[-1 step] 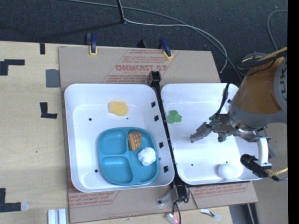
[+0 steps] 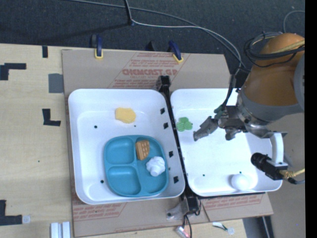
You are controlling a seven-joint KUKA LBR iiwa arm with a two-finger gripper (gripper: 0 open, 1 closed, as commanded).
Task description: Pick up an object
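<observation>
We see 2 shallow white bins side by side on a cardboard sheet (image 2: pixel 148 71), which is held by 2 clamps at its far edge, one with a yellow tip (image 2: pixel 98 47) and one blue (image 2: pixel 174 50).

The left bin (image 2: pixel 79 148) holds a blue divided tray (image 2: pixel 121 175) with 3 compartments. In the tray's far right compartment lies a small tan waffle-like piece (image 2: pixel 142 149), and just nearer than it, at the divider, sits a crumpled white object (image 2: pixel 156 166). A yellow lump (image 2: pixel 125 115) rests on the bin floor beyond the tray, apart from it.

The right bin (image 2: pixel 208 182) holds a small green object (image 2: pixel 184 124) near its left wall, toward the far side, and a white rounded object (image 2: pixel 243 181) near its near right corner.

The arm (image 2: pixel 271 78) reaches in from the right, its orange band high at the right side. The gripper (image 2: pixel 212 128) hangs over the middle of the right bin, its dark fingers (image 2: pixel 203 132) pointing left toward the green object. The fingertips lie just right of that object and do not touch it as far as we can judge. We cannot tell whether the fingers are spread or closed, and nothing is visibly held between them. A black cable (image 2: pixel 163 19) loops across the dark floor beyond the bench.
</observation>
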